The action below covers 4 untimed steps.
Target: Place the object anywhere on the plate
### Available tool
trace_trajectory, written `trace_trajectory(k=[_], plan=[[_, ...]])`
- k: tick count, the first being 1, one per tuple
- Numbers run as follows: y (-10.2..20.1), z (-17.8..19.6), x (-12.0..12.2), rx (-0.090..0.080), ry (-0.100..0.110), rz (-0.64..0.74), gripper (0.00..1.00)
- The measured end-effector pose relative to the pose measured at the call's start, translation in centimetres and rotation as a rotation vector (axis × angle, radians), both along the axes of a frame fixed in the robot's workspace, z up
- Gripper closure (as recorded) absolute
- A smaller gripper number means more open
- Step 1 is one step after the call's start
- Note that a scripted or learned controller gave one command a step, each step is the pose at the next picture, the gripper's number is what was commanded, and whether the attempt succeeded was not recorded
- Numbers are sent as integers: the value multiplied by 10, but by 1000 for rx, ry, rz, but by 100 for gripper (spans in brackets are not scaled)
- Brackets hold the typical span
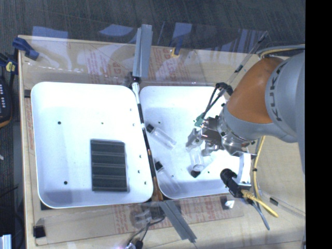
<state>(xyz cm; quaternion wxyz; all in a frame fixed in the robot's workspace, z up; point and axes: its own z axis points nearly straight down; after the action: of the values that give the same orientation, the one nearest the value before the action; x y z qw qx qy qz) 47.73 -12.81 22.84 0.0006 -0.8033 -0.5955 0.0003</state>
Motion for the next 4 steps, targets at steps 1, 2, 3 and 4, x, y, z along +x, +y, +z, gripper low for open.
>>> trace_trajectory(k=[1,2,3,4], plan=[[73,-12,24,-1,1,-77,100],[164,-38,2,0,4,-88,100],[261,-79,-3,-1,6,-354,100],[346,-135,-1,2,0,123,100]])
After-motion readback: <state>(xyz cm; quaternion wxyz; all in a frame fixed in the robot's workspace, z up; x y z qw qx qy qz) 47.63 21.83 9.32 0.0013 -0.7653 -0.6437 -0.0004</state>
